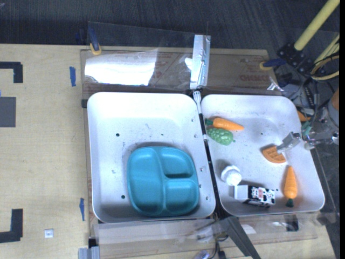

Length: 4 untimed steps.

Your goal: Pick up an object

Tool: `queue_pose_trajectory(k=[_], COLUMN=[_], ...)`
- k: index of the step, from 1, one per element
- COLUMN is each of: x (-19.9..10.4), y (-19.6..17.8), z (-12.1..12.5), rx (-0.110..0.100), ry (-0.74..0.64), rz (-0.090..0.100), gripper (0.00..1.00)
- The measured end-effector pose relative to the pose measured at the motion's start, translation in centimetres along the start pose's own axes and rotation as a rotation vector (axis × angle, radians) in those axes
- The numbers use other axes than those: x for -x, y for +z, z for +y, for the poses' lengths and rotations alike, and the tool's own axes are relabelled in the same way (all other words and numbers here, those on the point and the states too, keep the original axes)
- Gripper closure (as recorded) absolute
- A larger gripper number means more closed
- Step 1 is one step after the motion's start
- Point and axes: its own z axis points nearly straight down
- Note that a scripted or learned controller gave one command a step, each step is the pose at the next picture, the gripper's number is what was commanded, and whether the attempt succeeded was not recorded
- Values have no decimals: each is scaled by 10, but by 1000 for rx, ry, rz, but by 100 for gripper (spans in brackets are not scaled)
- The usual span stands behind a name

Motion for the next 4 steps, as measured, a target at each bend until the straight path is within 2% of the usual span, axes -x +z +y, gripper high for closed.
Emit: queue_pose_trajectory(k=[1,2,3,4], x=[-47,-20,-45,-63], y=[19,69,65,-84], z=[-43,-48,3,17], rx=[0,3,3,7], ry=[-61,57,232,-64], rz=[2,12,0,-1], gripper=[0,0,0,0])
